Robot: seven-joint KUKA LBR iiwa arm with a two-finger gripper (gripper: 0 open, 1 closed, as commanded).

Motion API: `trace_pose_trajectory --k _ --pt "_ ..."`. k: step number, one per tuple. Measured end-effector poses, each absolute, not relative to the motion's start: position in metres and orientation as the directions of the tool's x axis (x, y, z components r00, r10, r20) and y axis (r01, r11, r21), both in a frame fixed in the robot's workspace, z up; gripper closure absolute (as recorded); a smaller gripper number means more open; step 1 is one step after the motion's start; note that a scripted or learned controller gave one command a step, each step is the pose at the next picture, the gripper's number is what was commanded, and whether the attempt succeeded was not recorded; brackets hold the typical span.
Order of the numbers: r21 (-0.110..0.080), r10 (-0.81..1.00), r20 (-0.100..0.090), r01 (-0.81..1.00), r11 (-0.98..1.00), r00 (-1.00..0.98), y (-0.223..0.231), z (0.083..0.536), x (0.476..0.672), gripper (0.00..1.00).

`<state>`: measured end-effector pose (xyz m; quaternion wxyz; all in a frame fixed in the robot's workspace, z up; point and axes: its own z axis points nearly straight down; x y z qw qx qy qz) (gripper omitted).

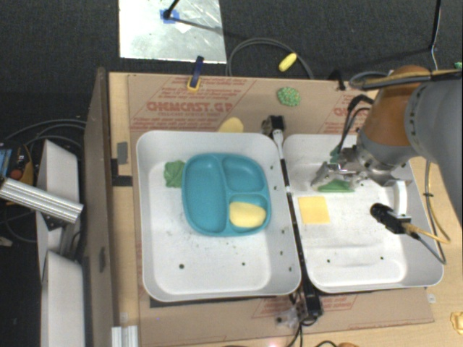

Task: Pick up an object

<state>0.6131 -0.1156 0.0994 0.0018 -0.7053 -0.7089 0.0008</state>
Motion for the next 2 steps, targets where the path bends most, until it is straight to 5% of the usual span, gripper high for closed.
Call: trace_pose_trajectory --k 1,2 --pt "0.005 1.0 -0.003 1.0 -0.001 0.001 -0.181 0.085 0.633 0.0" --pt "0.006 1.0 -0.001 1.0 0.003 -0.003 -0.178 0.096 0.634 1.0"
